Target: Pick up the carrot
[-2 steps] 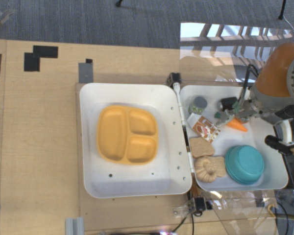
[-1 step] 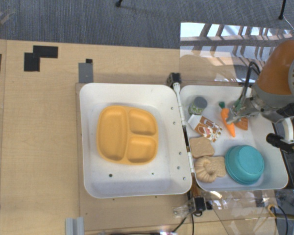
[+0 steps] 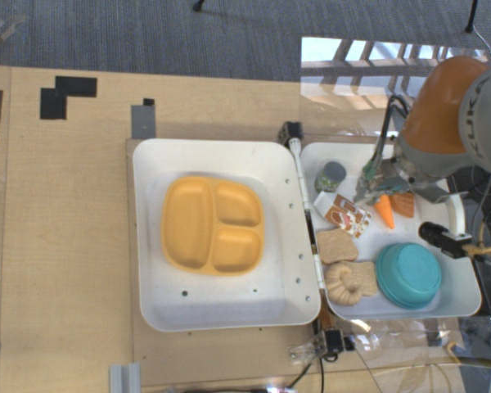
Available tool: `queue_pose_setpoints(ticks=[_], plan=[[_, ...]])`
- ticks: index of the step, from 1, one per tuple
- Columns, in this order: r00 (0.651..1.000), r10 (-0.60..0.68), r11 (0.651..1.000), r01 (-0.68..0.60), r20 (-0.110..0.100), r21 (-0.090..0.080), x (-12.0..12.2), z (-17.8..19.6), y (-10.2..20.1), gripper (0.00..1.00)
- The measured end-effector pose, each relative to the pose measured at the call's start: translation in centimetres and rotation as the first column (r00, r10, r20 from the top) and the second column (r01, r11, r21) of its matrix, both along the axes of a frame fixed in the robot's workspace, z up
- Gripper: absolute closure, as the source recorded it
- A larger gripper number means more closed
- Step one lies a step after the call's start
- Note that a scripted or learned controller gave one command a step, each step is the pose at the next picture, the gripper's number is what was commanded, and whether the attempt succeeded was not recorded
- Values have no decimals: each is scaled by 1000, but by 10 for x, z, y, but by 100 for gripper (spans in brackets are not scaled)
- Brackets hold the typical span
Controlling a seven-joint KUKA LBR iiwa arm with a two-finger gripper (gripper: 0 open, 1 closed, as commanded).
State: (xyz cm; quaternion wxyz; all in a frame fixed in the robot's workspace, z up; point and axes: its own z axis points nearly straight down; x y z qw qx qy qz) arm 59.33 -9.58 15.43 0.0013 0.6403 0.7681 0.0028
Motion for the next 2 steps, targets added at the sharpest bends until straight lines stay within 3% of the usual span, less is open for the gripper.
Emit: queue_pose_setpoints(ticks=[1,2], plan=[[979,204,979,-203,10,-13,-33,-65,-68,100],[979,203,979,-202,11,-11,-33,-65,-66,0]])
